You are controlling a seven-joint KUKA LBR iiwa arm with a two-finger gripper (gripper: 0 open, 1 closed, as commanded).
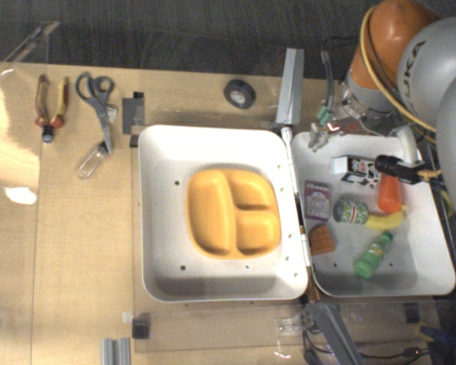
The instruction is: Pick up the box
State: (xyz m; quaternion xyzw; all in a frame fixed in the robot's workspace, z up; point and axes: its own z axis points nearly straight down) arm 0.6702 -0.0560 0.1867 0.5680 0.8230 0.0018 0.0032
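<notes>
Nothing of the pick is done yet: the small box (318,200) lies flat in the right bin (433,276), beside a round can (352,211). Near that bin's far edge the claw (327,131) hovers well apart, its state beyond telling.

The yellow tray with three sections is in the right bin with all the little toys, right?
Not quite. The yellow tray with three sections sits in the left bin, by itself. The little toys, like the green bottle and the banana, are in the right bin. The camera view shows this.
</notes>
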